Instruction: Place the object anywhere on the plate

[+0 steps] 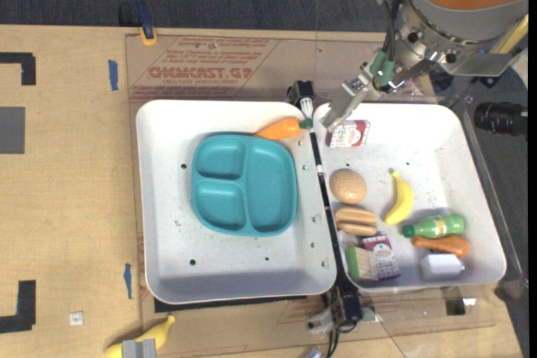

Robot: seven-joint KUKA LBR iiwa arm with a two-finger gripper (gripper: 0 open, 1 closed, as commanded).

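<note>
Here, gripper (315, 120) low over the divide between the 2 bins, finger state cannot tell, orange carrot (280, 128) at left bin's (159, 180) far right edge, touching teal plate's (246, 184) far rim, beside gripper tip.

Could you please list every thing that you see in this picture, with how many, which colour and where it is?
Shallow white bins: 2, white, side by side on the bench.
Teal plastic divided plate: 1, teal, middle of the left bin.
Orange carrot-shaped toy: 1, orange, left bin, at the plate's upper right edge.
Red-and-white packet: 1, right bin, upper left.
Tan round bun: 1, right bin.
Hot dog toy: 1, brown, below the bun.
Yellow banana toy: 1, right bin, centre.
Green bottle: 1, right bin, lower right.
Second orange toy: 1, under the bottle.
White block: 1, lower right corner.
Printed carton: 1, lower left.
Tool: 1, grey, over the bins' divide.
</note>
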